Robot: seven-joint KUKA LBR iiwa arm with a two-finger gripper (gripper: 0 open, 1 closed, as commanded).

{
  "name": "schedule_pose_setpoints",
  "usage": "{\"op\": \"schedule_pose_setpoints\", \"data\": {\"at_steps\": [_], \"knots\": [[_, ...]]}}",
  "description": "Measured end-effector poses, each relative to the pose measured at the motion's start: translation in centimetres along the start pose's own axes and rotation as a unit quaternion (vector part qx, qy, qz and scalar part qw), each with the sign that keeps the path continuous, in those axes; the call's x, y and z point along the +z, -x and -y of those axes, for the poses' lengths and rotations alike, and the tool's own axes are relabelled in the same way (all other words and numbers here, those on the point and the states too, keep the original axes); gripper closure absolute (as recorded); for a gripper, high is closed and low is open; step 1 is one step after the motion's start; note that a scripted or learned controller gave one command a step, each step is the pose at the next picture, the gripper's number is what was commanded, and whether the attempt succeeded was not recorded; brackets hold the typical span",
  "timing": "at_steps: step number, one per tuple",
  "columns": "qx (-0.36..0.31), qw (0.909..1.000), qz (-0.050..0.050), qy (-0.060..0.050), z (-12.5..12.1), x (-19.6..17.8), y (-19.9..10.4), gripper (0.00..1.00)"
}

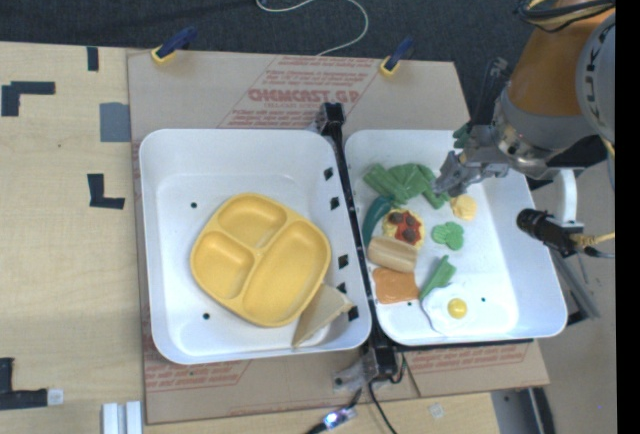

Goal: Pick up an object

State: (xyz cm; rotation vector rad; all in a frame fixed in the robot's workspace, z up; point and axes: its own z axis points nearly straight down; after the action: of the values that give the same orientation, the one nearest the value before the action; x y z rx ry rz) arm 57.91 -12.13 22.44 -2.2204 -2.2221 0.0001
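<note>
The gripper [450, 178] hangs low over the back of the right bin [520, 307], its dark fingers pointing down at the edge of a leafy green piece [402, 181]; from here I cannot tell whether they are apart or together, and nothing visibly sits between them. The arm [560, 62] comes in from the right, its orange band above the wrist. The play food lies in that right bin: the leafy green piece near the back, toward the bin's left wall; just in front of it a small pizza slice [404, 224] with red toppings, a dark green curved piece [376, 215] along its left side. A small yellow lump [464, 208] rests just beside the gripper's near side, and a little green broccoli [449, 236] sits in front of that. Toward the front are a bread roll [391, 255], an orange slice of cheese [395, 287], a green pod [437, 274] and a fried egg [452, 310] close to the front rim. The left bin [160, 222] holds a yellow divided plate [260, 259] in its middle, and a tan wedge [322, 314] leans at its front right corner.
</note>
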Motion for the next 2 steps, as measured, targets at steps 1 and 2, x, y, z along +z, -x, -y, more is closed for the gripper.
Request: {"op": "schedule_pose_setpoints", "data": {"at_steps": [1,2], "knots": [[-0.002,1.0,0.0,-0.001,1.4,0.5,-4.2,1.0],[-0.002,1.0,-0.001,-0.002,2.3,0.6,-9.1,1.0]]}}
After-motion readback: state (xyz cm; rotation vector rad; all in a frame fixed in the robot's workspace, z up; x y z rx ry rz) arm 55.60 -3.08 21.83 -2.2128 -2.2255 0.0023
